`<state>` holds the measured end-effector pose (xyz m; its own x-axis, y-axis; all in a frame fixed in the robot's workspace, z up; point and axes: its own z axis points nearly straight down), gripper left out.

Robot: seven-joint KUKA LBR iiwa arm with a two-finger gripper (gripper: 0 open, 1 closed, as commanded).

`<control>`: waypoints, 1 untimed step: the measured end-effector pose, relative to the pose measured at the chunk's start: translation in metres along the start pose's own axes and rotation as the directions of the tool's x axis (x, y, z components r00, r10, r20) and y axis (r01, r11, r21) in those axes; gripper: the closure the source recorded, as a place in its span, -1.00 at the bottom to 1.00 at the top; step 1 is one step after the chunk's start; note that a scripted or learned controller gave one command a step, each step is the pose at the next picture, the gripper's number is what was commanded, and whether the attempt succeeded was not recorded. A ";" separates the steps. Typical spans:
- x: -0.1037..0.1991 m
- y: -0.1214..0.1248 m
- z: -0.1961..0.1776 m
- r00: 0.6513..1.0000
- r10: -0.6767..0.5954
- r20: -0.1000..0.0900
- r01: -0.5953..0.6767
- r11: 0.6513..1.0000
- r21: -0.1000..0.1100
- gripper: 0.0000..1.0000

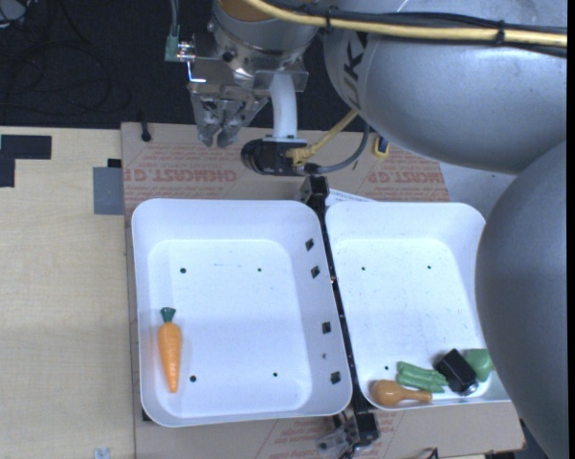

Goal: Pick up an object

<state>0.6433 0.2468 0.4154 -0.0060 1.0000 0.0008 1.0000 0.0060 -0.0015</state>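
Objects available for picking lie in both shallow white plastic bins. The left bin (143, 256) contains one orange toy carrot with a green top (169, 350), lying lengthwise near the bin's left wall, close to the front corner. The right bin (469, 220) contains a cluster at its front right corner: a green bean-shaped pod (420, 376), a tan pear-shaped piece (399, 393), a small black block (456, 370) and a further green item (479, 361) at the rim. The cluster items touch or overlap one another; the carrot is well apart from everything else.

The hand (220, 134) hangs above the rear edge of the cardboard sheet (187, 170) that underlies the bins on the pale wooden bench (48, 285), behind the rear wall of the left bin and apart from every object. Its fingers (210, 127) appear to stand close together, with nothing between them, though the view is too coarse at this point to fix the gap exactly.

Task status: no object is grasped or lifted. All items rest on the bin floors. Remaining steps, by judgement: select a target, position the hand over it, descend, close and lift. The carrot, being isolated, looks the easier target; the crowded corner cluster risks a blocked or double grasp.
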 end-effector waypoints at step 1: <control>-0.036 0.000 0.026 1.000 0.008 0.004 -0.008 1.000 0.006 1.00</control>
<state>0.6436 0.2104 0.3898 0.0024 1.0000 -0.0034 1.0000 -0.0024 -0.0070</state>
